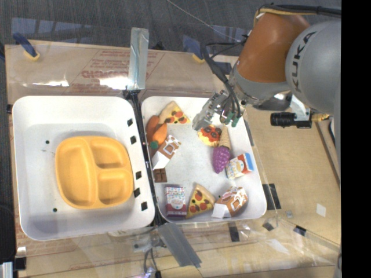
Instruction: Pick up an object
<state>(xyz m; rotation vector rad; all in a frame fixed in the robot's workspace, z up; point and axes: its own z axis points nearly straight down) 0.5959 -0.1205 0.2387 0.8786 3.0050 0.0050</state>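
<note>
My gripper point(210, 117) hangs over the upper right part of the right bin point(191, 155), just above a yellow and red toy point(209, 135) that tops a cone shape. Nothing shows between the fingers. A pizza slice point(173, 114) lies to its left near the bin's far edge, and an orange carrot-like toy point(156, 131) sits by the bin's left wall. Purple grapes point(220, 157) lie below the gripper.
The left bin point(35, 120) holds a yellow divided plate point(94, 171). The right bin also carries a small carton point(240, 166), a second pizza slice point(200, 200), a dark packet point(175, 201), a gingerbread-house toy point(233, 200) and a brown square point(160, 174).
</note>
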